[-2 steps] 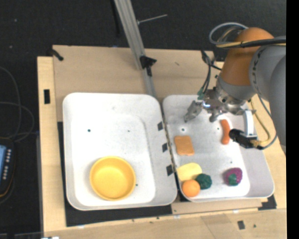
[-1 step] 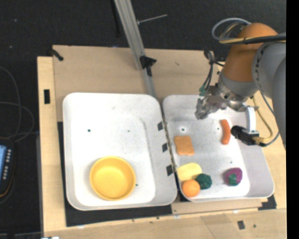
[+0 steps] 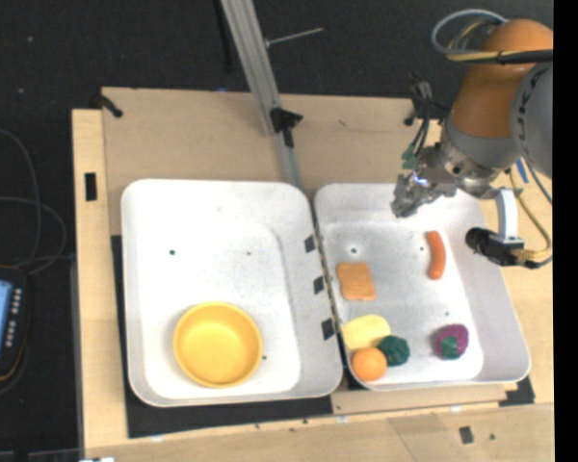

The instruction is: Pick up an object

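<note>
The orange sausage (image 3: 435, 255) lies at about five o'clock from the gripper (image 3: 408, 200), near it, long axis running twelve-to-six; the pincer's state cannot be told.

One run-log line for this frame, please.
gripper: over right bin rear, holding nothing seen | sausage: nearest | bowl: left bin

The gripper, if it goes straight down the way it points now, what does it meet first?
Probably the bare white floor of the right bin near its far edge. The gripper points down there; no object lies beneath it, though depth is hard to judge.
</note>
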Robot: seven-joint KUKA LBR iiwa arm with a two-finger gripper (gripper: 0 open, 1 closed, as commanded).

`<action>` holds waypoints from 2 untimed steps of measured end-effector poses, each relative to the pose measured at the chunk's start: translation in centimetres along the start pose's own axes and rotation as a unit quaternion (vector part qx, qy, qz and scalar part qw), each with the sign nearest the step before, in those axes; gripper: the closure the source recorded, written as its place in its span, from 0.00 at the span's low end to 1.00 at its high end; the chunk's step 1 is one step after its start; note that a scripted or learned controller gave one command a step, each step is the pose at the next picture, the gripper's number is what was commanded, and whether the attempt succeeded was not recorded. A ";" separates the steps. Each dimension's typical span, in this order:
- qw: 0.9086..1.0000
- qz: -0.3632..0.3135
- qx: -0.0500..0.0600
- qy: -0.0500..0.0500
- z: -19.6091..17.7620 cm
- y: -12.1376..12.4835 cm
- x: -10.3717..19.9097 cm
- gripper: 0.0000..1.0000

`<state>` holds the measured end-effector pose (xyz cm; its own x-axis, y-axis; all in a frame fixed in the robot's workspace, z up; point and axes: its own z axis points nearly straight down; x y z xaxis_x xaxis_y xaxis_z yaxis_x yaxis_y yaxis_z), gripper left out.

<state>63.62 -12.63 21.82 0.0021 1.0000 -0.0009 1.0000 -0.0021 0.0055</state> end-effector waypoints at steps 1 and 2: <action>1.000 0.001 0.003 0.000 0.9 0.0 -0.1 1.00; 1.000 -0.004 0.001 0.001 0.7 1.7 4.4 1.00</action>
<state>65.32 -8.26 21.12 -0.0063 1.0000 0.0010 1.0000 0.0063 0.0027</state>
